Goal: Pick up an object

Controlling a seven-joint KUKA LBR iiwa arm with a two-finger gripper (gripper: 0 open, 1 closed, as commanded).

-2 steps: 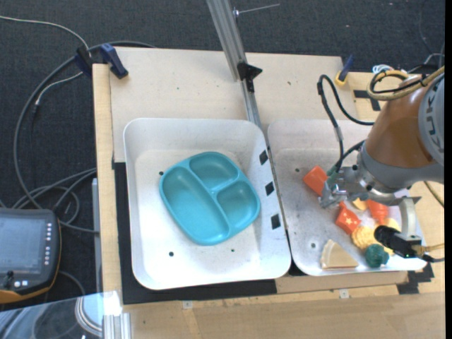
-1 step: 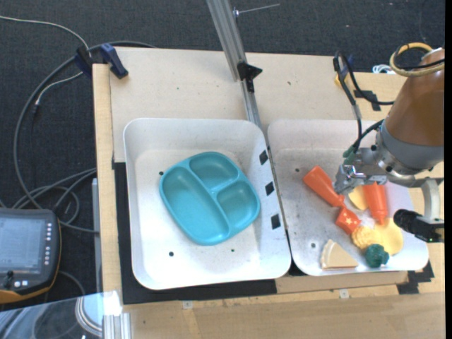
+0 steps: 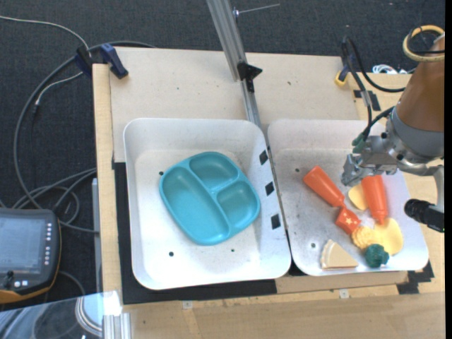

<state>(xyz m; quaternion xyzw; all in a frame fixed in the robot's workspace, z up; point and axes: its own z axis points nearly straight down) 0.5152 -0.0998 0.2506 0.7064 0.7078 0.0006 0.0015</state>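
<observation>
Dark carpet surrounds the bench. Two bins (image 3: 141,140) are counted, one blue plate (image 3: 209,198), two orange bottles (image 3: 323,186), one sandwich wedge (image 3: 337,255). The gripper (image 3: 364,164) is poised above the clustered toys at right; its state cannot be told. A neighbour could be nudged aside, spoiling the grasp.

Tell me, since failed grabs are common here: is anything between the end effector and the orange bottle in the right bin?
Nothing visible lies between them. The end effector is above the right bin, and the orange bottle lies just left of it on open bin floor.
</observation>
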